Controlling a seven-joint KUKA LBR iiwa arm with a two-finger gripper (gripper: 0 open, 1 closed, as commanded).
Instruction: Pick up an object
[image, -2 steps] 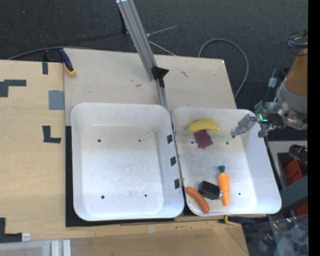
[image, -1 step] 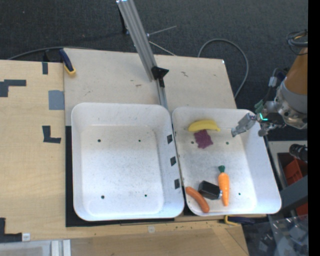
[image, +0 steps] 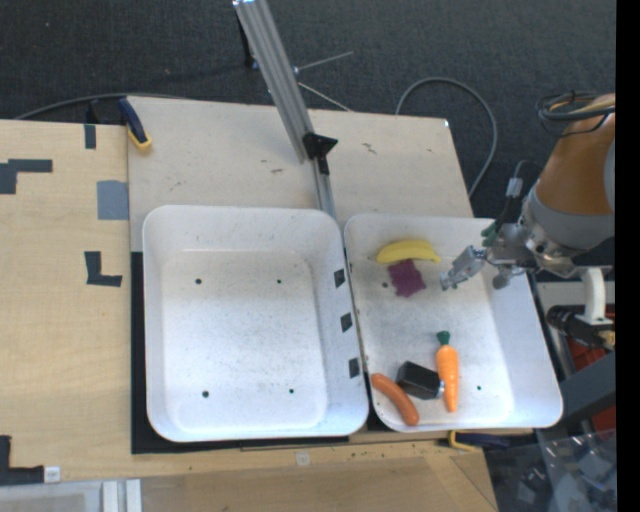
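The right bin (image: 520, 340) holds a yellow banana (image: 408, 250) with a purple block (image: 407, 278) just below it near the bin's back. Toward the front lie an orange carrot with a green top (image: 447, 374), a black block (image: 418, 380) and an orange-red sausage-shaped piece (image: 395, 398). My gripper (image: 477, 271) hangs over the right part of this bin, to the right of the banana and purple block. Its fingers stand open, with nothing between them.
The left bin (image: 160, 300) stands beside the right one. A slanted metal bar (image: 290, 95) runs from the top down to the gap between the bins. Cables lie on the dark floor behind the bench.
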